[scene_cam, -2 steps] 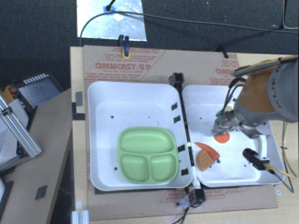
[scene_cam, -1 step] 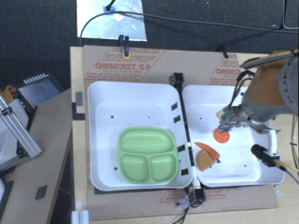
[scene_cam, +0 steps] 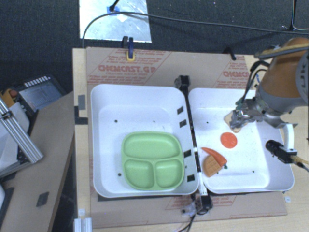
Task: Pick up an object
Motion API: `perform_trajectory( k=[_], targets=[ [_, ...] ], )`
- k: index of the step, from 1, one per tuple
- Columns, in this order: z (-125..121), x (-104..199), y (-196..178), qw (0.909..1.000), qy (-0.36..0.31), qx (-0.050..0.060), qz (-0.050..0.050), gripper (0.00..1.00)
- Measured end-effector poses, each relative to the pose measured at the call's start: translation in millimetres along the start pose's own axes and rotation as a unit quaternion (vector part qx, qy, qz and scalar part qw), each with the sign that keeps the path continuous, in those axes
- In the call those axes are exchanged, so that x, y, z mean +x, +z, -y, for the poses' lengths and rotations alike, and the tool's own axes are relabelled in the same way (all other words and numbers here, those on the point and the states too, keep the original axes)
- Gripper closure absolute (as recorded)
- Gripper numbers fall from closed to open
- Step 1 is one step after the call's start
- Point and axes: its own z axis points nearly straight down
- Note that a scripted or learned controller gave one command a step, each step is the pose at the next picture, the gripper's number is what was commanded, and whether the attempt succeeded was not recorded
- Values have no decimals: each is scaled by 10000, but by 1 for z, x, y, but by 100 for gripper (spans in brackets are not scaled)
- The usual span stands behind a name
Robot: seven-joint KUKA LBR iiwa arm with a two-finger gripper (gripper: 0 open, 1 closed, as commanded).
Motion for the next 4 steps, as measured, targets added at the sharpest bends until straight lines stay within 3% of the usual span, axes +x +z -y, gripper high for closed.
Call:
perform_trajectory(
  k=[1, 4],
  targets=[
    [-2, 0, -36, 10000, 0, 3, 0, 100],
    [-13, 169, -49, 10000, -31, 19, -21, 100]
  ],
)
